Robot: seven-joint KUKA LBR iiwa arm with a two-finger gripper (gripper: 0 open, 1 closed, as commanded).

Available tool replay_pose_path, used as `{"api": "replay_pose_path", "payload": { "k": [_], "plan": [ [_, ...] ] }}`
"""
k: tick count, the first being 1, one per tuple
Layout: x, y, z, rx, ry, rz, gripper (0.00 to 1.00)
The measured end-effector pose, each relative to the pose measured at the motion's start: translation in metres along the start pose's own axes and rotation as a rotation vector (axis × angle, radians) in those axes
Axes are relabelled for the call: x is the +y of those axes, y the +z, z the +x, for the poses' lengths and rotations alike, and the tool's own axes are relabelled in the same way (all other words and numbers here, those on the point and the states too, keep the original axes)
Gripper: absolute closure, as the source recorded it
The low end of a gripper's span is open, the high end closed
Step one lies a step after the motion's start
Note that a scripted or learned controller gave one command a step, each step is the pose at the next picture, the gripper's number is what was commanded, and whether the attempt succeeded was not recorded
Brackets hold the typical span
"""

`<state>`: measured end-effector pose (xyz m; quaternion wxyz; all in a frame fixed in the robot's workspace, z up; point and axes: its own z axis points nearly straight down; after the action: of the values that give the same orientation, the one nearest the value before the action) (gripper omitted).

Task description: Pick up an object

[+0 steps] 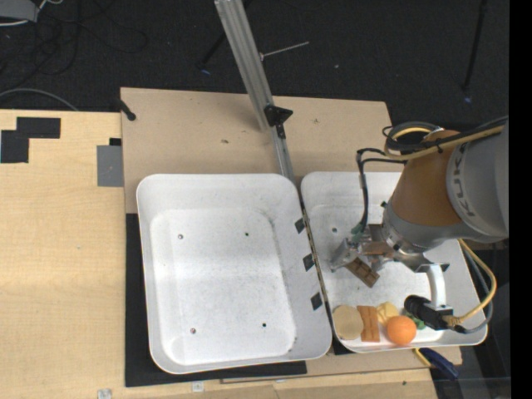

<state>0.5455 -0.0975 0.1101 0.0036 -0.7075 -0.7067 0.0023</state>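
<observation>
My gripper (347,254) hangs low over the middle of the right bin (332,198), reaching in from the right under the grey arm with its orange band. A small brown block (364,273) lies right beneath and beside the gripper; whether it is touched I cannot tell. Along the bin's near edge sit a pale round piece (347,322), a tan-orange piece (369,323), a small yellow piece (387,311) and an orange ball (401,331).
The left bin (158,198) stands beside the right one, sharing a wall with black clips (309,262). A slanted metal rail (249,65) rises behind the bins. The arm covers the right bin's right side.
</observation>
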Motion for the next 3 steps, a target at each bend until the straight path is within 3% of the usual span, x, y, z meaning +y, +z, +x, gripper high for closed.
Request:
{"api": "replay_pose_path", "payload": {
  "k": [1, 3],
  "plan": [
    [0.000, -0.012, -0.003, 0.000, 0.009, -0.003, 1.00],
    [0.014, -0.130, -0.008, -0.003, -0.001, -0.012, 1.00]
  ]
}}
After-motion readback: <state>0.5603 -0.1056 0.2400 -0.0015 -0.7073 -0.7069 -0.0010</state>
